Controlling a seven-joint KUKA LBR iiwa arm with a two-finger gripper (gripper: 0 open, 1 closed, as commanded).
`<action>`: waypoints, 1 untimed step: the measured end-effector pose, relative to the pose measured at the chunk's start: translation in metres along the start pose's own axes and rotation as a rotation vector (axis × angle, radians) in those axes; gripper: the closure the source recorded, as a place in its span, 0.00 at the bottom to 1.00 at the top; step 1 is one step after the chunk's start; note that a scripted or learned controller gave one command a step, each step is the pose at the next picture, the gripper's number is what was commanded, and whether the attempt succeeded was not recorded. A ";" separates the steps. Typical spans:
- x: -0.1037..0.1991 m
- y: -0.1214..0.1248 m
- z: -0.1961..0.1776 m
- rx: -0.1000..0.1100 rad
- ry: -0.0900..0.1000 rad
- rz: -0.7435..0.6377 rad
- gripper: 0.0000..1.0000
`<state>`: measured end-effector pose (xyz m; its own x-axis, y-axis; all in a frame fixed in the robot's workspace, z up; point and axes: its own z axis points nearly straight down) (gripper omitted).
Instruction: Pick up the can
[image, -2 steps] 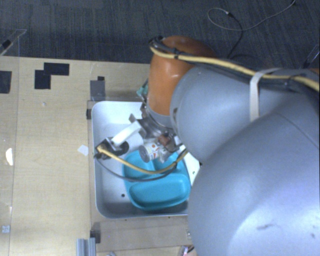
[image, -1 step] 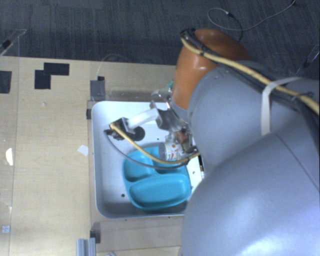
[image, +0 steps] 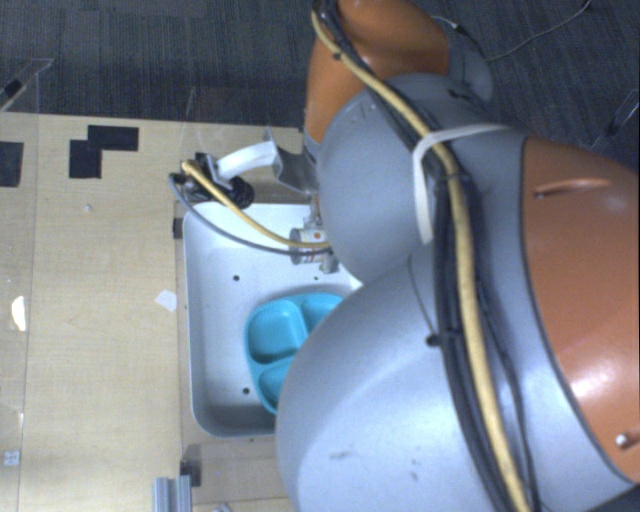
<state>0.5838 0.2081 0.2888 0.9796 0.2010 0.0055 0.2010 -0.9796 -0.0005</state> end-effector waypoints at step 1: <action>-0.026 -0.022 0.148 -0.001 -0.006 0.000 1.00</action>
<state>0.5543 0.2247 0.1404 0.9795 0.2013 -0.0010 0.2013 -0.9795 0.0002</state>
